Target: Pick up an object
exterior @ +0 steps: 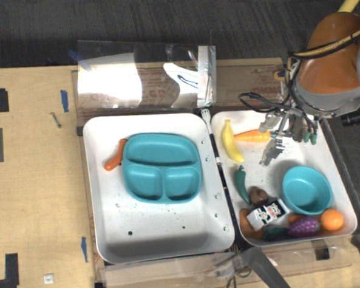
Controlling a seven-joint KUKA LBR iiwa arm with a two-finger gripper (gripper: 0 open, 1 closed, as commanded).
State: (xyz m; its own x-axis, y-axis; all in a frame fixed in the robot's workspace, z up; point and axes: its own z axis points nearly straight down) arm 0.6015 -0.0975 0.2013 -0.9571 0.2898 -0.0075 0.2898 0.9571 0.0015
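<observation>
My gripper (268, 141) hangs over the back of the right bin (343, 179), reaching in from the right under the orange wrist band. Its fingers stand apart, one fingertip (269, 155) pointing down-left, and nothing is held between them. An orange carrot (247, 136) lies just left of the gripper, its thick end close to the fingers. Beside it lies a yellow banana (230, 142). A green pepper (241, 184) lies further forward. A teal bowl (305, 190) stands at the front right of that bin.
At the right bin's front lie a brown item (258, 196), a small milk carton (267, 214), purple grapes (304, 226) and an orange (332, 220). The left bin (106, 224) holds a teal divided plate (162, 167) and an orange sausage (115, 155).
</observation>
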